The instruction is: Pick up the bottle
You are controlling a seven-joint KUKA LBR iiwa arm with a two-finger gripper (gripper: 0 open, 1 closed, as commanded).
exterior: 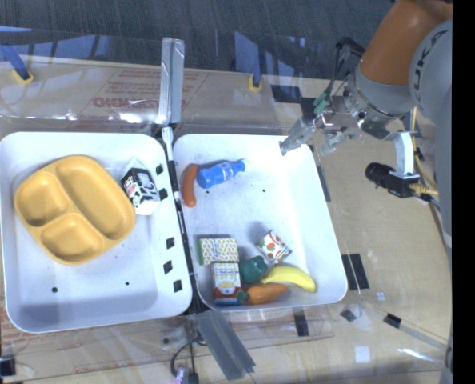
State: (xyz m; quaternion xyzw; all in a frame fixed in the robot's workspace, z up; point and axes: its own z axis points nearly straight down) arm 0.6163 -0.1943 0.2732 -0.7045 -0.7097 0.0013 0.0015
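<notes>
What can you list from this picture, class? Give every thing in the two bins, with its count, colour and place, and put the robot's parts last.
bottle: 1, blue, lying in the right bin's upper left
sausage: 1, orange-red, left of the bottle
small cartons: 2, bottom of the right bin
banana: 1, yellow, bottom right
carrot: 1, orange, under the banana
small printed pack: 1, red and white, above the banana
divided plate: 1, yellow, left bin
milk carton: 1, black and white, beside the plate
bins: 2, white
gripper: 1, grey, over the right bin's upper right edge
</notes>
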